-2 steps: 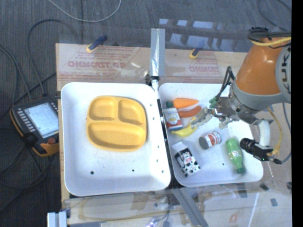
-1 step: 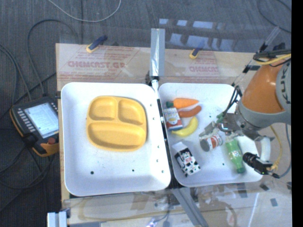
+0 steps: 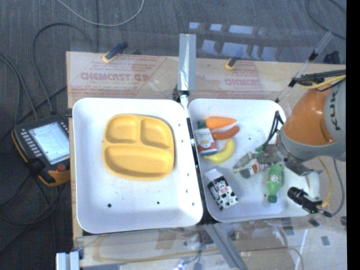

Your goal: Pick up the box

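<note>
Two boxes lie in the right bin. A small red and white carton rests against the bin's left wall, next to a banana. A black and white cow-patterned box lies near the bin's front left. My gripper hangs low over the middle of the right bin, to the right of the banana and up and to the right of the cow-patterned box. It touches neither box. A green bottle lies just right of the gripper.
A carrot and a red pepper-like piece lie at the back of the right bin. The left bin holds a yellow divided tray. The arm's orange band covers the right bin's right side.
</note>
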### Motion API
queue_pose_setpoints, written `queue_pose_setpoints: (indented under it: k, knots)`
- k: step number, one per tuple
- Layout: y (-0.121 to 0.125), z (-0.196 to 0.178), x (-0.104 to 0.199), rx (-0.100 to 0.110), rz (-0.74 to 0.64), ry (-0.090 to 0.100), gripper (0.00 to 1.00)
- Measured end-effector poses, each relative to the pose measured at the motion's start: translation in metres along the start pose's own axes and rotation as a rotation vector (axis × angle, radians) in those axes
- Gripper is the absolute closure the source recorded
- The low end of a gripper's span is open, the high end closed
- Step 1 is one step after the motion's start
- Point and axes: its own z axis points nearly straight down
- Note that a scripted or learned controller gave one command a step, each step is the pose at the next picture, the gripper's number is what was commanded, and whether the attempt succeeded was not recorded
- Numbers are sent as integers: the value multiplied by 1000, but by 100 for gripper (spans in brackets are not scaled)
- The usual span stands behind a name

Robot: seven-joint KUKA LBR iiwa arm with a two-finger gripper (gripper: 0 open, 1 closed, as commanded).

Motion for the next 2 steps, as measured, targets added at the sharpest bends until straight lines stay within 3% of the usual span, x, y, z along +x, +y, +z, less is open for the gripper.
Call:
queue_pose_setpoints:
  k: [1,2]
  knots:
    - [73,7,-22,9,-56,-14,0]
    - [143,11,-6,24,-52,-15,0]
